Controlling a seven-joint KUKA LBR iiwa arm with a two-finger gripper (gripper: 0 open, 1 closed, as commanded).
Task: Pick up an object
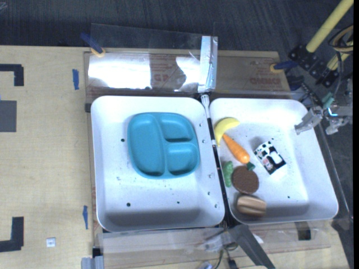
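Blue tray (164,144) in left bin (106,195), carrot (236,148), banana (225,126) in right bin (320,195)

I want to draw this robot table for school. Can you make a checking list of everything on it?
Surface: wooden bench with two white bins side by side.
Job's things: right bin holds a banana, carrot, green piece, brown round patty, tan bun and a black-and-white tag, mostly along its left side.
Clutter: blue divided tray in the left bin; shiny clear sheet behind.
Hand: hand at the right bin's far right rim, holding nothing.
Cables: wires near the arm.
Surroundings: dark floor, yellow pole, blue tape marks.
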